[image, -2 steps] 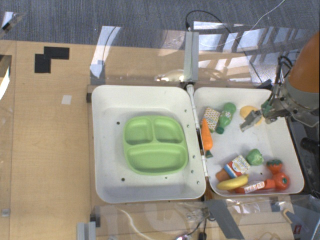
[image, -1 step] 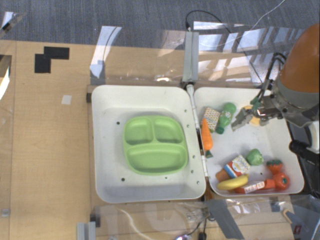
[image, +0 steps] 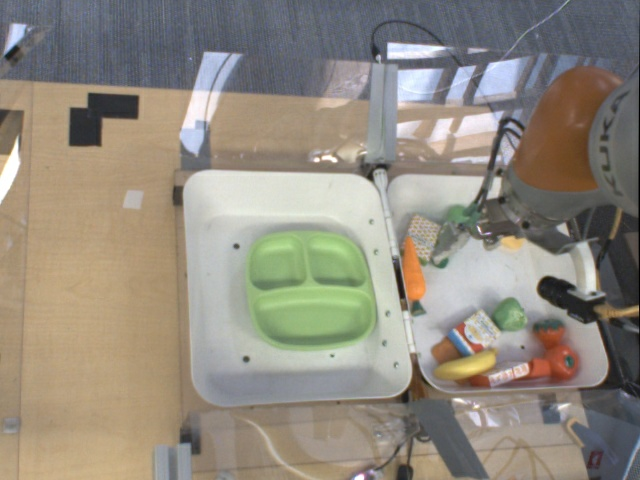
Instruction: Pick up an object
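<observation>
My gripper point(image: 447, 243) is low in the right bin point(image: 590, 268), near its upper left part, at the end of the grey arm with the orange band point(image: 565, 128). A small green object point(image: 457, 214) lies right against the gripper's upper side; whether it is held is unclear. A patterned square piece point(image: 423, 234) sits just left of the gripper. An orange carrot point(image: 412, 272) lies along the bin's left wall, below and left of the gripper. A pale yellow bit point(image: 513, 243) shows under the wrist.
The left bin point(image: 215, 268) holds a green divided plate point(image: 310, 290). At the right bin's front lie a banana point(image: 466, 366), a small carton point(image: 472, 332), a green round fruit point(image: 509, 314), a red bottle point(image: 530, 371) and a red-orange fruit point(image: 548, 333).
</observation>
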